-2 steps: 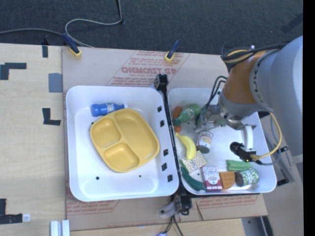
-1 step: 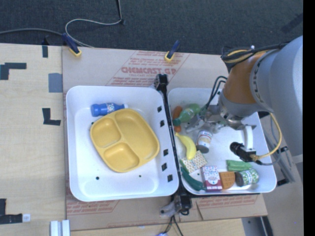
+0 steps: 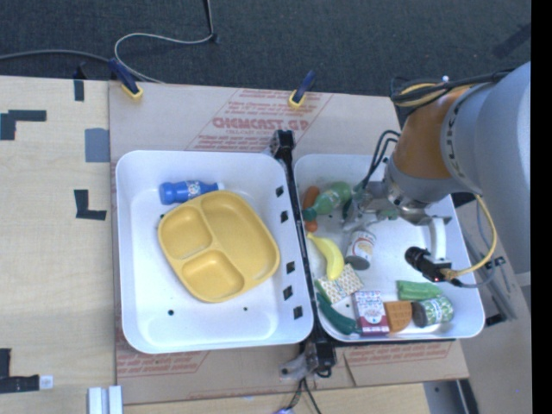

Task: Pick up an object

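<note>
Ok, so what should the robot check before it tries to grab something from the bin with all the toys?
1. Claw is over the right bin: ok.
2. Something sits within easy reach of it: ok, the small can and the green toy lie close by.
3. Claw is not already holding anything: cannot tell, the wrist hides that.
4. Target stands apart from its neighbours: not ok, the banana and checkered packet crowd the can.
5. Black cable is out of the way: cannot tell, it loops low beside the can.
6. Left bin with the yellow tray plays no part: ok.
</note>
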`<state>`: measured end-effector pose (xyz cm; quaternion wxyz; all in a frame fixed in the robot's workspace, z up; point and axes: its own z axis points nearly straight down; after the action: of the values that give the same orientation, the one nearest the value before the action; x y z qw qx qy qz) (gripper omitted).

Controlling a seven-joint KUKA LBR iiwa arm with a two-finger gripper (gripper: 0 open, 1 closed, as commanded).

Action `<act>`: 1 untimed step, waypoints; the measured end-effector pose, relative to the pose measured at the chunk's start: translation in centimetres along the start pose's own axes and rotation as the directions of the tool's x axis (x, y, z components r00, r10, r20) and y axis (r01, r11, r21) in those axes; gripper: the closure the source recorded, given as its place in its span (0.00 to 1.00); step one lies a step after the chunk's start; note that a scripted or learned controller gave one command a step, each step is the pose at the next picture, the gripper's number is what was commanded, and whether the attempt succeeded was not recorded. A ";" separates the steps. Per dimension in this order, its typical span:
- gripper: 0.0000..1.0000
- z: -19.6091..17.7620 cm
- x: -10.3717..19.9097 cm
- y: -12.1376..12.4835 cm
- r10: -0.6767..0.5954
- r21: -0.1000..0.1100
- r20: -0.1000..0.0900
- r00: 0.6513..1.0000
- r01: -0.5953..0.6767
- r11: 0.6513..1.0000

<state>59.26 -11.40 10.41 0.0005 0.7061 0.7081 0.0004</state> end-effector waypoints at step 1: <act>0.00 0.0 0.0 0.0 0.000 0.000 0.000 1.000 0.000 1.000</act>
<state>59.25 -11.39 10.40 0.0004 0.7061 0.7081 0.0004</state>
